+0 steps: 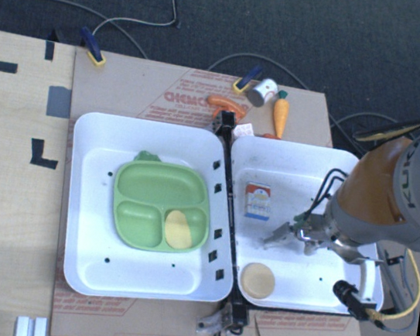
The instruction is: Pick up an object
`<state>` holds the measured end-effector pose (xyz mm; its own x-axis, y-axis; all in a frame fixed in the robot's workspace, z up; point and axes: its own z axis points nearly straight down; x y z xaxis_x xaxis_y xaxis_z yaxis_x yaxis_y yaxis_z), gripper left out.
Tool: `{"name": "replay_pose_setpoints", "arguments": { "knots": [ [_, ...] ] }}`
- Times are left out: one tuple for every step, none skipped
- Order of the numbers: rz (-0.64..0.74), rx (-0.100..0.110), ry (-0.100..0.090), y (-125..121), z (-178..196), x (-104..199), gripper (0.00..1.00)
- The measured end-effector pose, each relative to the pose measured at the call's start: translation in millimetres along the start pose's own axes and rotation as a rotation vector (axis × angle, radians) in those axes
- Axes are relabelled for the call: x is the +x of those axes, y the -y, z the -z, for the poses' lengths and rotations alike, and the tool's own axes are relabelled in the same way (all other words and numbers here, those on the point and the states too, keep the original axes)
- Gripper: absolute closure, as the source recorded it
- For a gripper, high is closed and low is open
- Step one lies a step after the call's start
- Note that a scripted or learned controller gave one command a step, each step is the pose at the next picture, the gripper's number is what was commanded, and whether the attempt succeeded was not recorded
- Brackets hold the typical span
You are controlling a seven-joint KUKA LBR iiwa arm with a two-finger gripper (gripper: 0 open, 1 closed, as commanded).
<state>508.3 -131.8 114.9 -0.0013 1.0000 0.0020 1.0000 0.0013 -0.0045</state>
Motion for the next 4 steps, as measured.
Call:
{"name": "replay_pose_setpoints", "arguments": {
  "knots": [
    [0.000,-0.006,0.002,-39.7,-28.6,27.2,0.00],
    [0.001,-0.010,0.004,-102.7,-28.2,35.6,0.00],
    [0.002,-0.007,0.004,-161.0,-28.6,20.0,0.00],
    [0.002,-0.006,0.007,-160.8,-18.6,19.7,1.00]
  ]
}}
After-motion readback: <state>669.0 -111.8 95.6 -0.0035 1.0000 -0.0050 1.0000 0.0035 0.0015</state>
